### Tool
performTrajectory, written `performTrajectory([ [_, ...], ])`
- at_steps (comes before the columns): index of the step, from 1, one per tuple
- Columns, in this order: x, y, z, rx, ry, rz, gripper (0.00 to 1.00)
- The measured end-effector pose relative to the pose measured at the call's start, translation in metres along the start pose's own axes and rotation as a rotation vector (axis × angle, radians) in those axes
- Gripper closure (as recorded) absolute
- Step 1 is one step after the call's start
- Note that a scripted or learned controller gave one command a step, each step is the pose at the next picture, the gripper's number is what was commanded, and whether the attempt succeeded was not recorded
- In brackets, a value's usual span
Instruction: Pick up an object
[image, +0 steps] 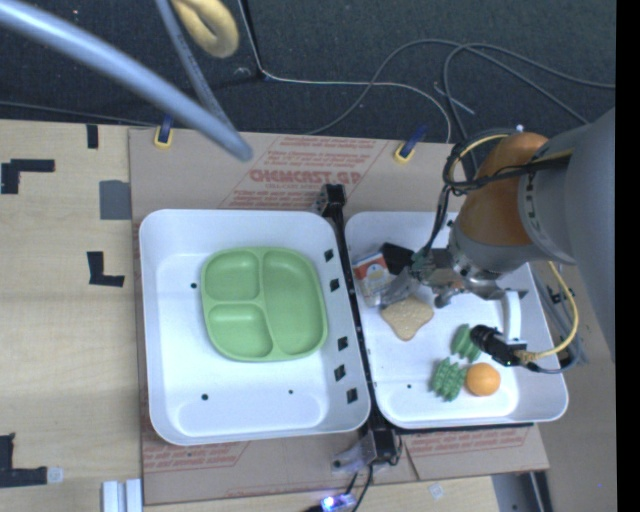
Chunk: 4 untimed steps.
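Observation:
My gripper (408, 288) is low in the right bin (540, 405), near its left wall. It hangs just above a tan flat piece shaped like a slice of bread (407, 319). A red and white item (372, 267) and a small black item (396, 254) lie just to its left and behind it. Nearer the front sit an orange ball (483, 380) and two green pieces (447, 380) (462, 341). The arm's grey wrist with its orange band (500, 195) covers the bin's far right part.
A green divided plate (265, 303) lies in the left bin (165, 400). A black divider with clips (345, 310) runs between the two bins. Cables (540, 355) loop beside the wrist over the right bin's right side.

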<state>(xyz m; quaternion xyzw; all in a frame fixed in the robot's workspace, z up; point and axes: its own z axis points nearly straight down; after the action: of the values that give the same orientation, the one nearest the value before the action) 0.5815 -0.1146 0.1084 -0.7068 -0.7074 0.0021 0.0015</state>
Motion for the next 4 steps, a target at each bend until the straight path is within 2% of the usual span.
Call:
performTrajectory([
  [1,0.002,0.001,-0.012,-0.002,0.002,-0.002,1.00],
  [3,0.000,0.008,-0.099,-0.009,0.001,-0.001,1.00],
  [4,0.009,0.014,-0.155,-0.010,0.001,-0.002,1.00],
])
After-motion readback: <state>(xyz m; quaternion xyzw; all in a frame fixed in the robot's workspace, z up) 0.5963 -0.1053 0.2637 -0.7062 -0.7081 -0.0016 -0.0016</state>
